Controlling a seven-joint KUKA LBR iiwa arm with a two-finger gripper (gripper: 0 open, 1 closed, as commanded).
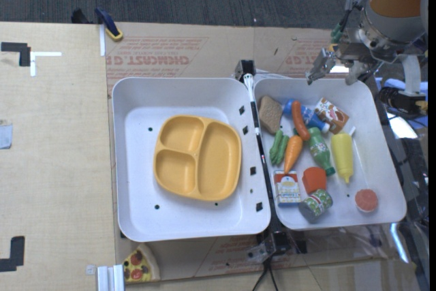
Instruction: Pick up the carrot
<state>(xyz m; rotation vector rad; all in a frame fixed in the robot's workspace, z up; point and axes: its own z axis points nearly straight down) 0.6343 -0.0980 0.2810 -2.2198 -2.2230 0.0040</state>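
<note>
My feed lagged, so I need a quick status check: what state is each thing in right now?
Carrot: lying in the right bin, not held.
Gripper: above the right bin's far edge, jaws open, holding nothing.
Yellow plate: flat in the left bin, nothing on it.
Mustard bottle: lying on its side.
Green bottle: lying down.

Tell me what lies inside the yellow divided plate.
The yellow divided plate in the left bin shows three bare compartments with nothing in them. The bin floor under it is covered.
</note>
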